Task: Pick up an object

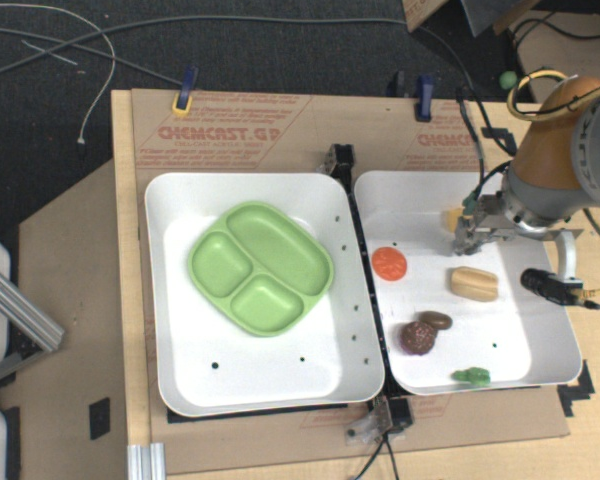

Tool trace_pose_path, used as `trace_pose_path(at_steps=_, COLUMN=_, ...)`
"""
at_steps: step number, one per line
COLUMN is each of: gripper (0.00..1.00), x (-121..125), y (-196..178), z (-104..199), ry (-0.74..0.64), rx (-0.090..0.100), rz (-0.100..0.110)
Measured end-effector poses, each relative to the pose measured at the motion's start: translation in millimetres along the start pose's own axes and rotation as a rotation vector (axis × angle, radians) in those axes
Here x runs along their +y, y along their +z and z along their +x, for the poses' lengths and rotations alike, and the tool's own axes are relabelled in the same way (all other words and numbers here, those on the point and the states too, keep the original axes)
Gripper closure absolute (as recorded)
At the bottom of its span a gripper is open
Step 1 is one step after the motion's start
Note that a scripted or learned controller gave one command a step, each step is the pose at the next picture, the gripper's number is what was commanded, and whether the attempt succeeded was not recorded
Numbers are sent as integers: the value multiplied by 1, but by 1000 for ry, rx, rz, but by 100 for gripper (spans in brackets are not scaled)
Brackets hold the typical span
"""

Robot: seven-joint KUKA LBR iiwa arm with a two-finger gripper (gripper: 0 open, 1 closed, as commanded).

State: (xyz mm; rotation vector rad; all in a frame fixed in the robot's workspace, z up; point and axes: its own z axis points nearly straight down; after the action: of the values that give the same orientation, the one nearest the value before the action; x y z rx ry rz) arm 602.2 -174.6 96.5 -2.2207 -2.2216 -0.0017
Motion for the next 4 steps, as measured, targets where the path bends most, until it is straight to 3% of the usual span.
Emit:
trace_pose_path(at_steps=2, gripper=100, x=2, y=-111, z=-3, ry=-1, rx=-3, rz=-4)
trace_pose_path(at_steps=4, gripper=100, x=7, y=-182, z=4, ry=-1, rx=-2, rz=-3)
